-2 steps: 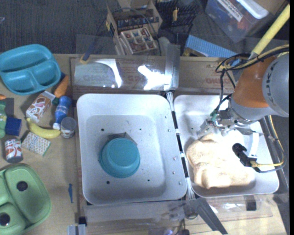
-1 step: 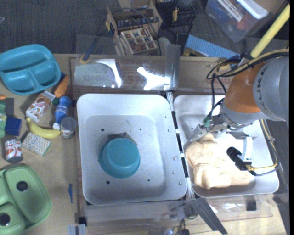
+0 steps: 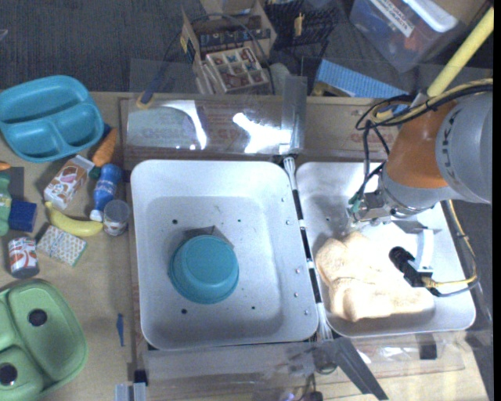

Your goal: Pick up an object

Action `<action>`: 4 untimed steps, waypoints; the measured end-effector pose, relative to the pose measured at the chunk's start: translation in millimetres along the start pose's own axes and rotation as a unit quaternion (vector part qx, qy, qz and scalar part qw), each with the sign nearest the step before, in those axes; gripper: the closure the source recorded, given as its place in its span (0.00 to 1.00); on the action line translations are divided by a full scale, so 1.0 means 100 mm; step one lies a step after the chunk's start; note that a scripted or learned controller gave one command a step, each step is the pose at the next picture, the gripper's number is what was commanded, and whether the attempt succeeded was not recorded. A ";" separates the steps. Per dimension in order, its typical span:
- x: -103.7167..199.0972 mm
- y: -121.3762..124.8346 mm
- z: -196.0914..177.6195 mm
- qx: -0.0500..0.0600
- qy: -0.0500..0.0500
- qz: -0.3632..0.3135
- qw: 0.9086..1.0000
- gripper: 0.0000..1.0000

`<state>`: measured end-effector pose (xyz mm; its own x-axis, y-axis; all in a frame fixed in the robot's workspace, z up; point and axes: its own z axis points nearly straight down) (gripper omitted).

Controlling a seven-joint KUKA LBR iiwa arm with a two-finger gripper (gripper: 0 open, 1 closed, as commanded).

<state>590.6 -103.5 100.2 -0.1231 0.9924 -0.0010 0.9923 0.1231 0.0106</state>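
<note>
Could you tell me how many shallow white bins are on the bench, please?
2. The left bin holds a blue bowl; the right bin holds a beige soft lump, with the arm above it.

From my feed I look down on a pale wooden bench (image 3: 94,313) that runs off the left and bottom edges. Beyond its far edge lies a dark grey floor (image 3: 70,39). On that floor stand a small wooden rack (image 3: 231,55) of boxed items, a black wire basket (image 3: 309,23), a flat blue pad (image 3: 356,81) and a clear plastic tub (image 3: 407,27). Overhead light glares off a shiny sheet (image 3: 207,127) at the bench's far side.
</note>
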 end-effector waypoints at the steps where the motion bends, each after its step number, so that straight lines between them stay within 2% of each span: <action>1: 0.00 0.00 0.00 0.000 0.000 0.000 1.000 0.00; 2: -0.02 0.01 -0.11 -0.002 -0.001 0.002 1.000 1.00; 3: 0.46 0.49 -1.52 0.004 0.000 -0.021 1.000 1.00; 4: 0.46 0.49 -1.52 0.004 0.000 -0.021 1.000 0.00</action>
<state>631.5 -51.8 252.6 -0.1645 0.9864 -0.0018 0.9864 0.1645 0.0022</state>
